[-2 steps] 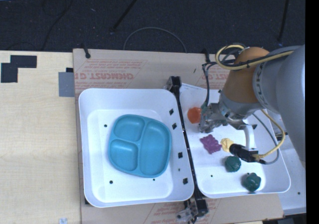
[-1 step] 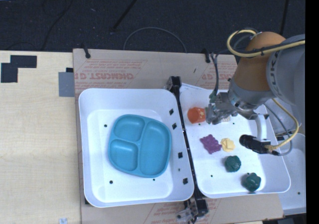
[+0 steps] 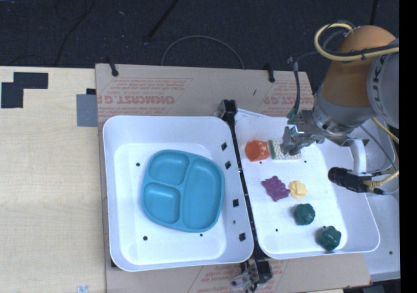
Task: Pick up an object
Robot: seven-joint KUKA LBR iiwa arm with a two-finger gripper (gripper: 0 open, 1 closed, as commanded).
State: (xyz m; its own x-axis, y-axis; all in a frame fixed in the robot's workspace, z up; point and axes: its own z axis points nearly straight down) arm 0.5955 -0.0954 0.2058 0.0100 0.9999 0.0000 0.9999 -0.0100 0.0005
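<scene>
In the right bin [image 3: 355, 220] lie several small toys. An orange-red piece [image 3: 257, 150] sits near the bin's upper left, with a small pale green-edged block [image 3: 277, 149] just to its right. Lower down are a purple piece [image 3: 275, 187], a small yellow piece [image 3: 298, 189], a dark green round piece [image 3: 303, 213] and a second dark green piece [image 3: 329, 237]. My gripper [image 3: 290, 144] hangs low over the bin's upper part, right beside the pale block and just right of the orange-red piece. Nothing shows between its fingers.
The left bin [image 3: 124, 174] holds a blue divided plate [image 3: 182, 189]. A black divider [image 3: 238, 187] runs between the two bins. The arm's grey body and orange band [image 3: 355, 70] loom over the right bin's upper right corner.
</scene>
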